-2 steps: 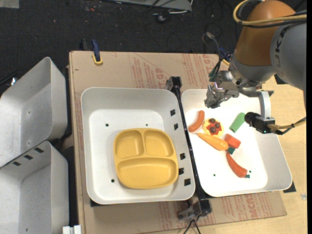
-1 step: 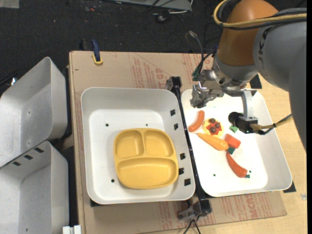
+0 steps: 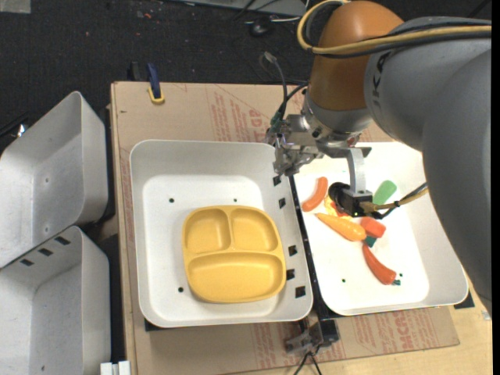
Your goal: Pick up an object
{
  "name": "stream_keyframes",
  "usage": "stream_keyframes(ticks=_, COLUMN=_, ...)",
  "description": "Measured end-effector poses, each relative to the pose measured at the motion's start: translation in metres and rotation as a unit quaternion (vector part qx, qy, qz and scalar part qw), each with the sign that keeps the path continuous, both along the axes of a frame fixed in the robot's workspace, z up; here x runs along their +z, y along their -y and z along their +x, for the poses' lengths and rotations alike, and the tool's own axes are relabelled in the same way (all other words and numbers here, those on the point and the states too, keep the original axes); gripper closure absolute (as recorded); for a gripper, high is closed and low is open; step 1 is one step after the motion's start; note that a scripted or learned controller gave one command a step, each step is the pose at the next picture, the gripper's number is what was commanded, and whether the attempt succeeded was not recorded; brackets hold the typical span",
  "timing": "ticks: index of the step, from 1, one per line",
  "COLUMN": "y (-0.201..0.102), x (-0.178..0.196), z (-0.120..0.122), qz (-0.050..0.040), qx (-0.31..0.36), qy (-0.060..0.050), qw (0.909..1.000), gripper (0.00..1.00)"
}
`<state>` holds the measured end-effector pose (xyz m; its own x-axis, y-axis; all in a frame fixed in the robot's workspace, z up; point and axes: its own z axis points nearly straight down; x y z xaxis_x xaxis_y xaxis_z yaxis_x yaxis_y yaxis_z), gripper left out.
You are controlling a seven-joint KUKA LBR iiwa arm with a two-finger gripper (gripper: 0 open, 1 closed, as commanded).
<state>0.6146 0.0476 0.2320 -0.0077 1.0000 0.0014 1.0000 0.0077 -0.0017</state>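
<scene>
Grey arm (image 3: 437, 76) reaches in from the upper right, huge and really close to the camera. The orange band (image 3: 351, 37) sits right on top of the wrist (image 3: 332, 112), which points pretty much straight down, leaning a touch left, ending low near mid-view.

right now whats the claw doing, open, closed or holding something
Claw: cannot be told whether open or closed; it hangs at the seam between the left bin and the right bin.
</scene>
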Motion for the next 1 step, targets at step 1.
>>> stream_keyframes(ticks=1, y=-0.0488, x=-0.0090, z=0.0088, qz=-0.0002, qx=0.000, qy=0.001, qw=1.0000, gripper=1.00)
